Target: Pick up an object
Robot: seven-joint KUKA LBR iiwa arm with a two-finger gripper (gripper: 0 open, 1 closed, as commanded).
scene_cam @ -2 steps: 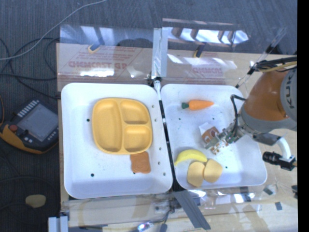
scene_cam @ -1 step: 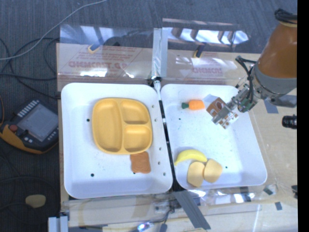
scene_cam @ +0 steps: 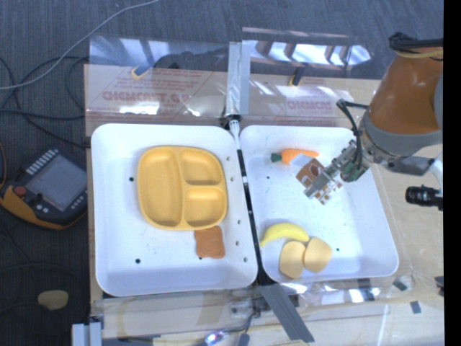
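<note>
Jaws: I cannot tell their state | gripper [scene_cam: 322,186] low in right bin [scene_cam: 360,262], beside small brown block [scene_cam: 310,170] | progress: I judge nothing lifted, grasp and raise remain | nearby: carrot [scene_cam: 297,155], smooth curved banana [scene_cam: 283,232], rounded tan pieces [scene_cam: 304,257] | left bin [scene_cam: 115,265]: glossy yellow divided tray [scene_cam: 181,187], flat toast [scene_cam: 209,243].

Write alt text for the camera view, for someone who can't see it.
A grey and orange robot arm reaches from the right, its gripper over the right white bin, near a carrot, a banana and two halves of a pale round food. The left white bin holds a yellow divided plate and a toast slice.
</note>
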